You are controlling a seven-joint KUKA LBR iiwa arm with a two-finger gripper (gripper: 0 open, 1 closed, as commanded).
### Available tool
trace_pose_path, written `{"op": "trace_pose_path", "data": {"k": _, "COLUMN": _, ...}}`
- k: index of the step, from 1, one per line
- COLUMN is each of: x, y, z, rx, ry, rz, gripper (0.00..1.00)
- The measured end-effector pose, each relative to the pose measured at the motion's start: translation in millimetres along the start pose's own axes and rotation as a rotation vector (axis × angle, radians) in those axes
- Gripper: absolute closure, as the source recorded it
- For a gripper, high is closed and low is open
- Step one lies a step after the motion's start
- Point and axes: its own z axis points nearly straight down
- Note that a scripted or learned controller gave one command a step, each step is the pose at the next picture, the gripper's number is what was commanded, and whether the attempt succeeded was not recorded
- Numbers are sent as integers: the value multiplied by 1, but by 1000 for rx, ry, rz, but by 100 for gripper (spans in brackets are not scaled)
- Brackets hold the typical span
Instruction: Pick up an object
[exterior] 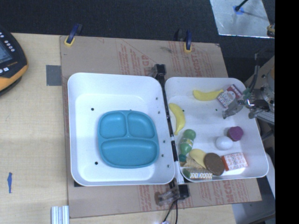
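Right bin (261, 139) has the clutter: two bananas (177, 118), purple ball (235, 133), white egg (224, 143), snack packets. Gripper (235, 107) hangs over its far right corner, fingers spread, holding nothing. Blue divided plate (127, 139) sits in the left bin (79, 125), on cardboard (135, 55) clamped to the wooden bench.

This looks like a robotics lab. A wooden surface (32, 125) carries a cardboard sheet (140, 59) held down by clamps (72, 34) at 12 o'clock, with two white bins (79, 90) fixed side by side on it. A yellow and black handheld control pad (9, 59) lies at 9 o'clock, and a cable (170, 213) trails off at 6 o'clock.
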Motion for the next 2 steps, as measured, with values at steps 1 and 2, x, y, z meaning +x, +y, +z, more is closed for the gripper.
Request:
{"op": "trace_pose_path", "data": {"k": 1, "x": -18, "y": -15, "z": 16, "rx": 3, "ry": 0, "rz": 1, "gripper": 0}}
{"op": "trace_pose_path", "data": {"k": 2, "x": -18, "y": 60, "z": 120, "rx": -5, "ry": -3, "rz": -5, "gripper": 0}}
